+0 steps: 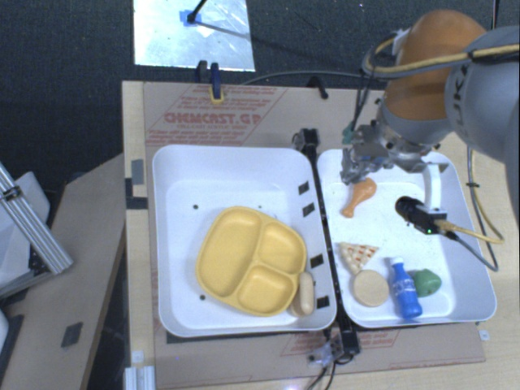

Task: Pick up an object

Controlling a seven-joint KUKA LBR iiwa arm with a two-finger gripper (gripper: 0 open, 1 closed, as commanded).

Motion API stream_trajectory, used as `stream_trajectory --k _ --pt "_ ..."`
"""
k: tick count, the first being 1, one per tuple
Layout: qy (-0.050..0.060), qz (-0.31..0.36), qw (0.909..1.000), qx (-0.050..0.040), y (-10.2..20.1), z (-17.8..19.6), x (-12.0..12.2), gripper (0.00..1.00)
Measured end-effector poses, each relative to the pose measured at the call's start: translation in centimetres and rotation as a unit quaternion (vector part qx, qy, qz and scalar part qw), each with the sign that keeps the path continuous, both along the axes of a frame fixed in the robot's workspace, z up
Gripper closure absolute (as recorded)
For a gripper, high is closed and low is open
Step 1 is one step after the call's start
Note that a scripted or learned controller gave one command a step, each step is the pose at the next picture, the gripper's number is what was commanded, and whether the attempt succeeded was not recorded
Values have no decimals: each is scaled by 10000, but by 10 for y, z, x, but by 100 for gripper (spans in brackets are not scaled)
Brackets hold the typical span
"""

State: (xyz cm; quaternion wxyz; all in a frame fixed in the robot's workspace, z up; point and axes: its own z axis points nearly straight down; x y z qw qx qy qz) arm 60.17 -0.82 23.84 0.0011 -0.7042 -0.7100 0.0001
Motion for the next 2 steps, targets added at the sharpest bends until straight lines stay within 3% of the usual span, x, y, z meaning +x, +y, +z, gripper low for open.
stream_trajectory --k 2 --pt "-5 6 10000 5 91 11 -47 100"
